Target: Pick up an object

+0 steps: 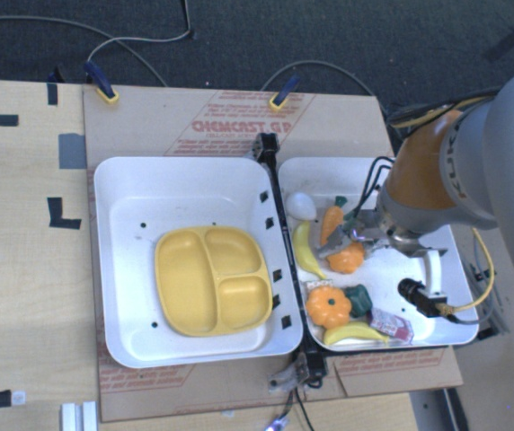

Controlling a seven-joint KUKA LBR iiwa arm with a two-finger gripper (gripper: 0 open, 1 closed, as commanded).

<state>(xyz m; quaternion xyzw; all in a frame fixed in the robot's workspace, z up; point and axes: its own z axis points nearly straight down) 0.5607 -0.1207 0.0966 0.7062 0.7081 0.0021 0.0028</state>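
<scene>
Fingers (354,237) hang over crowded right bin (459,281); their spread cannot be told

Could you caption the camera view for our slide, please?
Gripper down in the right bin over an orange; yellow tray in the left bin.

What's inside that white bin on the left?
The left bin holds one yellow divided plate, its three compartments bare. The plate hides the bin floor beneath it.
</scene>
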